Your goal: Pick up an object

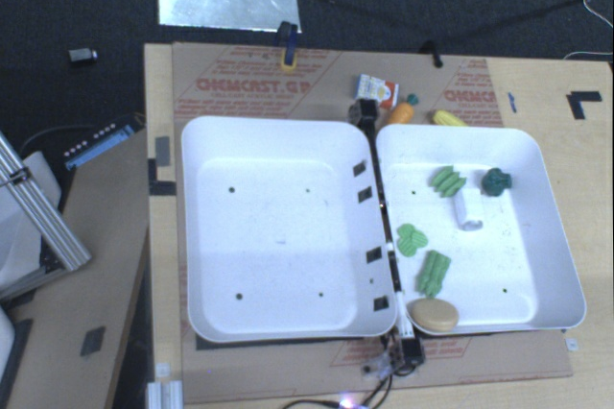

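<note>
The right bin (552,234) holds the candidates: a white cylinder (467,210) near its centre, a dark green piece (495,181) at two o'clock from it, a light green piece (447,180) at eleven, and a tan oval (434,314) (against the rim) at seven. The gripper's state: cannot tell.

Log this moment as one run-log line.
stage: pre-grasp | right white bin: tan oval piece, dark green lump, white cylinder, three light green pieces | held: nothing seen
</note>
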